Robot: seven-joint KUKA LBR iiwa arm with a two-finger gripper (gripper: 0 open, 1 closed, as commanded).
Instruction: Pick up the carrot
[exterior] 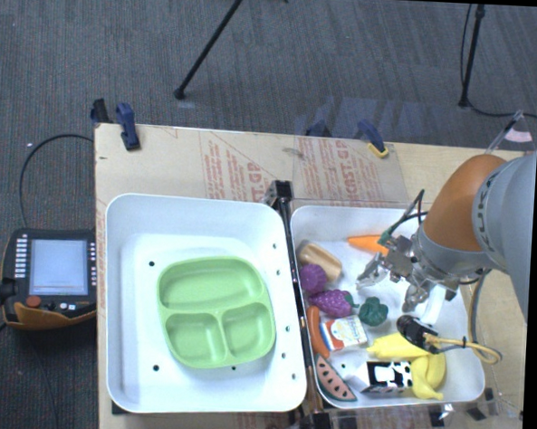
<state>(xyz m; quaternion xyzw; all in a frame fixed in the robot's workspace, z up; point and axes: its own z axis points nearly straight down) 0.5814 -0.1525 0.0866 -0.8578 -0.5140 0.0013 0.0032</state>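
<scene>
The watermelon slice (335,378) lies at the near rim, well below the end effector (394,267). The end effector hangs in the right bin (462,380), seemingly lining up; its state cannot be told. The carrot (368,243) lies just above-left of it, apart from the purple grapes (333,302) and green broccoli (372,310) crowding underneath.

A robotics lab: a plywood bench (244,162) held with clamps (126,124) on grey carpet (97,44), tripod legs (211,47) behind it. A teach pendant (51,277) lies on the floor, far left of the gripper (401,279), beyond both bins (121,245).
</scene>
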